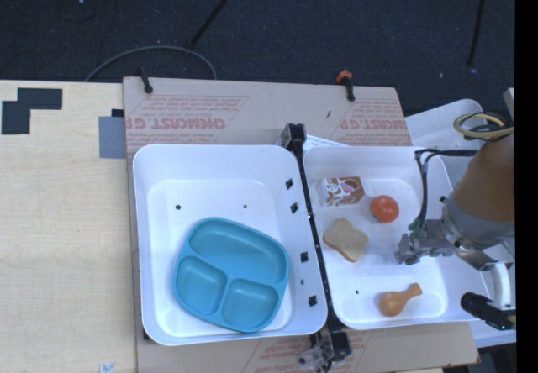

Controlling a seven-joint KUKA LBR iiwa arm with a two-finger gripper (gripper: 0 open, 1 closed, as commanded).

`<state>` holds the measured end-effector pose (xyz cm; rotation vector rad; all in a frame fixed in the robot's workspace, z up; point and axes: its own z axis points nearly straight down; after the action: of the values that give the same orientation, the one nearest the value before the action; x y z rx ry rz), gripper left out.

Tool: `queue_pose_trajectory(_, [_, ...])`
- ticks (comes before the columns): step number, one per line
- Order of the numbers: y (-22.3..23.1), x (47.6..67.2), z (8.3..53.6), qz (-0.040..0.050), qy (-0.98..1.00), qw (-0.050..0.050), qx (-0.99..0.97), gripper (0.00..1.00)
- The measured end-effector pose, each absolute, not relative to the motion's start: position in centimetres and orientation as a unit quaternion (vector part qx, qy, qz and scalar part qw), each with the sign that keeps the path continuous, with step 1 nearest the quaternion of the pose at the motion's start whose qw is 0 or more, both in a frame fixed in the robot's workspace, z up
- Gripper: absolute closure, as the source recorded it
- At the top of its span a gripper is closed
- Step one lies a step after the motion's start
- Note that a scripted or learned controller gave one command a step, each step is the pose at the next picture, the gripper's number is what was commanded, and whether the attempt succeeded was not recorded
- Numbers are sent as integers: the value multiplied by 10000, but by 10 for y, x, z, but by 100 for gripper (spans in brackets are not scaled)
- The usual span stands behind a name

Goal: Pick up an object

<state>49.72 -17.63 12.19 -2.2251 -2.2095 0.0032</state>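
Gripper (409, 247) first: we see it low inside the right bin (433, 312), though the view is too small for us to tell its state. Around it lie a tomato (385, 208), a bread slice (346, 239), a drumstick (398, 300) and a small packet (342, 190). We judge this the approach step, nothing yet grasped. Next we would need to settle over one item, perhaps the tomato, and descend.
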Motion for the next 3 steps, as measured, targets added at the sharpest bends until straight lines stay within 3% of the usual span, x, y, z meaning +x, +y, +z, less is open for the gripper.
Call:
queue_pose_trajectory(2, [-172, 502, 246, -10, -7077, -17, -7065, 100])
queue_pose_trajectory(3, [-173, 502, 261, 2, -7075, 5, -7067, 100])
